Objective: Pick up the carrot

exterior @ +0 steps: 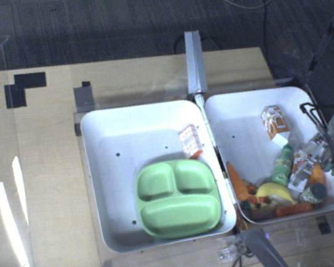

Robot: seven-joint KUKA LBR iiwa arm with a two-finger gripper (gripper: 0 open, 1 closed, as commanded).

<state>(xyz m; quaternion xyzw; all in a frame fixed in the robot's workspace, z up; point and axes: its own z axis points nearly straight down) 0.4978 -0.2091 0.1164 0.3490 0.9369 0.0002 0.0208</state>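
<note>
Pale wood worktop (52,196) w/ two white bins side by side. Left bin (107,170): green divided tray (178,198) at its front, small snack packet (189,141) by the right wall. Right bin (239,119): carrot (239,185) along front-left wall, next to banana (274,193). End effector (311,164) low over front-right clutter; can't tell its opening or any hold.

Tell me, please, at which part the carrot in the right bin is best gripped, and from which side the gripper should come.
Probably grip the carrot at its bare upper half, coming from above, fingers across its width. It lies slanted along the right bin's left wall; its lower end meets the banana and other items. The gripper is at the bin's right side.
</note>
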